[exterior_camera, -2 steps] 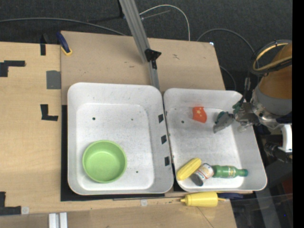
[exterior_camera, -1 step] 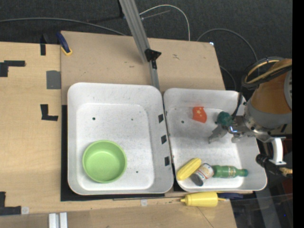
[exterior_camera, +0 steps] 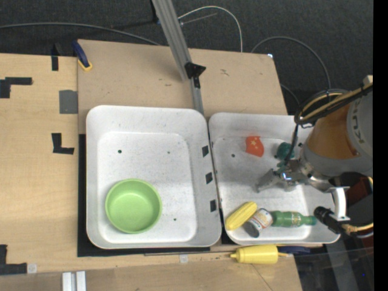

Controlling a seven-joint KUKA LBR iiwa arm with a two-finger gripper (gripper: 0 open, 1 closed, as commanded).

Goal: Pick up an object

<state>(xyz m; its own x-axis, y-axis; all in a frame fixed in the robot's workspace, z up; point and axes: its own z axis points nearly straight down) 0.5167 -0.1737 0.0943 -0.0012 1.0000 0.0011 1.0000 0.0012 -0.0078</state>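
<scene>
Four loose items in right white bin point(exterior_camera: 242, 123): red block point(exterior_camera: 254, 146), yellow corn-shaped toy point(exterior_camera: 240, 215), small tin can point(exterior_camera: 260, 221), green bottle point(exterior_camera: 292, 219); two-finger gripper point(exterior_camera: 271, 179) between, hold undeterminable, at risk of closing on bare floor.

Two bins side by side: left bin point(exterior_camera: 97, 123), right bin point(exterior_camera: 227, 126). In the left one, bowl point(exterior_camera: 133, 205), well left of the fingers point(exterior_camera: 267, 179). In the right one: small block point(exterior_camera: 254, 146) just behind the fingers; corn cob point(exterior_camera: 241, 215), can point(exterior_camera: 261, 221) and bottle point(exterior_camera: 292, 219) in a row before them.
</scene>
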